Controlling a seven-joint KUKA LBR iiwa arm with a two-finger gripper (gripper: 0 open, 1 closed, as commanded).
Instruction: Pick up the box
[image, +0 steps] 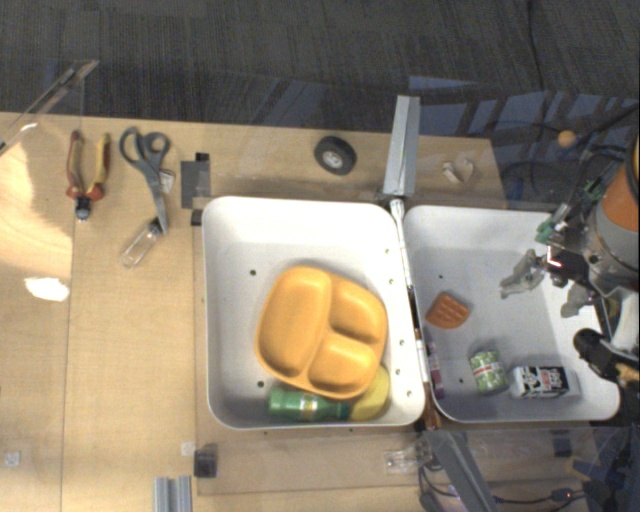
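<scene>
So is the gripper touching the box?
Apart. The camera view shows bare white bin floor between the gripper and the box, which lies near the can.

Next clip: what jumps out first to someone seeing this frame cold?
The big yellow sectioned tray dominates the left bin, lying over a green can. In the right bin, a small black-and-white box sits near the front edge beside a green can, with the end effector above it.

The right bin (480, 225) is open across its far and middle floor. Along its near edge, 3 things crowd: a box (541, 380), a green can (487, 370) just beside it, and an orange piece (448, 311) by the left wall.
</scene>
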